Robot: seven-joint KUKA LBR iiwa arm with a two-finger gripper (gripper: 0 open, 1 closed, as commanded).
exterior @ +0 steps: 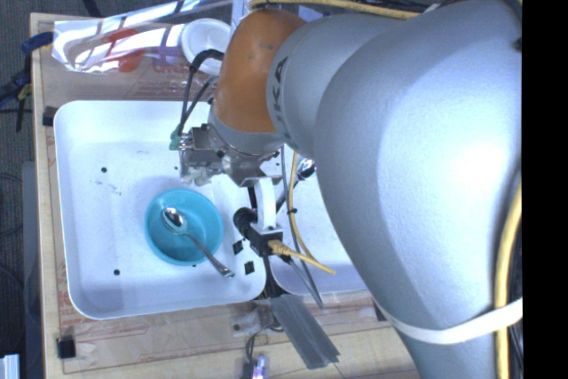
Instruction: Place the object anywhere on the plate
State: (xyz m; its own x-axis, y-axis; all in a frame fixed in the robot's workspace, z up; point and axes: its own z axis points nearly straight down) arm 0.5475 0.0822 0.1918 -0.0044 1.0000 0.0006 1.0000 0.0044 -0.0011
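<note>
Spoon (191, 235): metal, lying across the blue plate (169, 237) in the left white bin (98, 191). Its bowl rests near the plate's centre; its handle runs out over the plate's lower-right rim, tip touching the bin floor. Long axis: upper-left to lower-right in the camera view. Judged from this layout, the placement step is already satisfied.

Gripper (197, 166): located just beyond the plate's upper-right rim, above and right of the spoon's bowl, apart from it. Open or closed state cannot be told; the wrist housing covers that area. The grey arm (390, 129) with its orange band (253, 58) reaches in from the right, over the desk (53, 84).
</note>
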